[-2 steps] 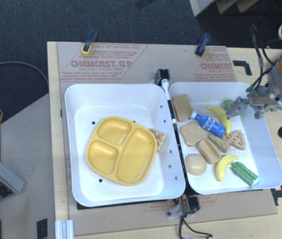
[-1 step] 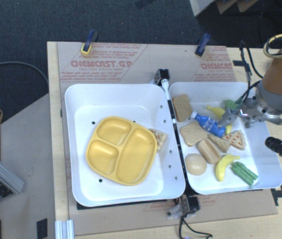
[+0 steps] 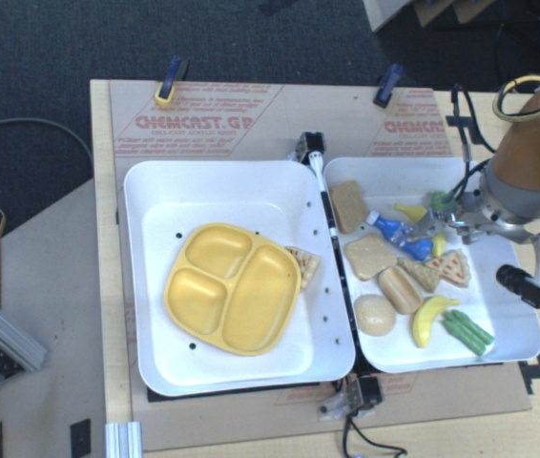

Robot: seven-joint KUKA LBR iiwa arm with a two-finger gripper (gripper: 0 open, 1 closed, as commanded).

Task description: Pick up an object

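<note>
The right bin [image 3: 508,346] holds several toy foods: a tan bread slice [image 3: 349,203], a second bread slice [image 3: 370,256], a blue piece [image 3: 399,232], a pizza wedge [image 3: 453,268], a hot dog [image 3: 400,289], a round bun [image 3: 376,315], a banana [image 3: 427,318] and green beans [image 3: 467,331]. My gripper [image 3: 445,218] is low over the upper middle of this bin, right beside the blue piece and just above the pizza wedge. The wrist hides whatever lies under it.
The left bin [image 3: 146,256] carries a yellow divided plate [image 3: 233,287] with a tan cracker-like wedge [image 3: 304,263] at its right edge. A black divider clip [image 3: 310,145] sits between the bins. The grey and orange arm [image 3: 528,165] covers the right bin's upper right corner.
</note>
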